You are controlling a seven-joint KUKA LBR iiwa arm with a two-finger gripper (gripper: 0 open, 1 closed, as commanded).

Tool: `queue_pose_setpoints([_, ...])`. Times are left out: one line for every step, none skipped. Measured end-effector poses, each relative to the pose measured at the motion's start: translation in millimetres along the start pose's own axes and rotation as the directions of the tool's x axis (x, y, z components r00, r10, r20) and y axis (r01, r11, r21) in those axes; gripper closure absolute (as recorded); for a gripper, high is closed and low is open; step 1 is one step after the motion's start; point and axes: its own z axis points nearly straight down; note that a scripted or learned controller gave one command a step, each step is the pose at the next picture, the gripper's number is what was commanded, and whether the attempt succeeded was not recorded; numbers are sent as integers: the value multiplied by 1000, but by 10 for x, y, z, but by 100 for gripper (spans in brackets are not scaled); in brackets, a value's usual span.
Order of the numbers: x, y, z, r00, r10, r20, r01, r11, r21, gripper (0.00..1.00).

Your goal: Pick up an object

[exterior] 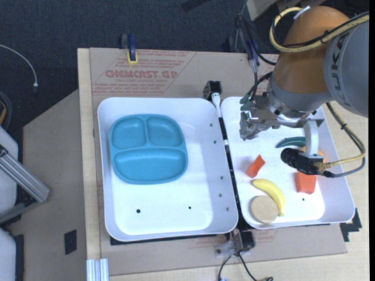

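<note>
Desk: I see a brown board with red lettering point(158, 69) carrying two shallow white bins side by side.
Left bin: the left bin point(199, 180) holds one item, a blue plate point(149, 148) with three compartments. It lies flat in the far-left part of the bin.
Right bin: the right bin point(335, 202) holds all the loose objects and has the arm over its far half.
Arm: the arm point(304, 51) reaches in from the right. Its orange band sits above the far-right corner of the right bin.
Hand: the hand point(251, 126) points down over the far-left part of the right bin, close to the wall shared with the left bin.
Hand state: I cannot tell from this angle how far open it is, or whether it has hold of anything.
Orange wedge: the orange wedge point(255, 166) lies just nearside of the hand and is the closest object to it.
Banana: the banana point(272, 194) lies nearside of the wedge. It curves down to touch the tan disc.
Tan disc: the tan disc point(263, 209) lies flat at the near edge of the right bin.
Orange block: the orange block point(306, 182) stands right of the banana and apart from it.
Teal piece: the teal piece point(292, 141) is partly hidden by the wrist, and I cannot tell its shape.
Clamp: a blue and yellow clamp point(132, 50) grips the far edge of the desk.
</note>
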Motion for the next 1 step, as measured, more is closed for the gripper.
queue_pose_setpoints([574,-101,166,1000,0,0,0,1000,0,100])
